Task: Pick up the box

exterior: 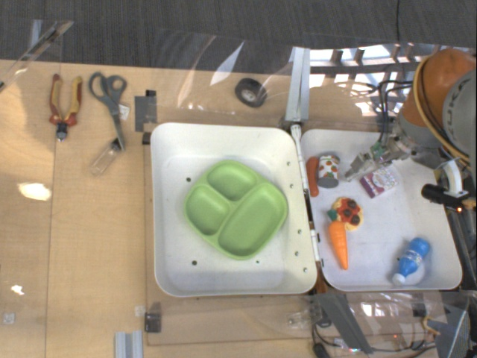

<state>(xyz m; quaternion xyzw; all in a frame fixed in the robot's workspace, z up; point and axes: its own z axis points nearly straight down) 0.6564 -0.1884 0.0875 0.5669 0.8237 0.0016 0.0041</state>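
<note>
I see two white bins on the desk [74, 222]. The left bin [175, 271] holds a green plate [236, 209] with three compartments, sitting about at its centre. The right bin [440, 263] carries the small things. The box [379, 180], a pale purplish packet, lies flat toward that bin's 12 o'clock. My hand [367, 162] is low over the bin, just at the box's 10 o'clock, at or near its edge; I cannot tell how it is set, and nothing shows gripped in it. The arm [447, 99] comes in from 2 o'clock. A can [327, 169] stands at the bin's 10 o'clock with a red piece [312, 177] beside it at the rim. A pizza toy [346, 212] is near centre, a carrot [340, 245] just at its 6 o'clock, and a blue bottle [411, 260] at 5 o'clock. On the desk at far 10 o'clock lie pliers [62, 103] and scissors [110, 99]; a tape roll [251, 92] rests above the left bin.
</note>
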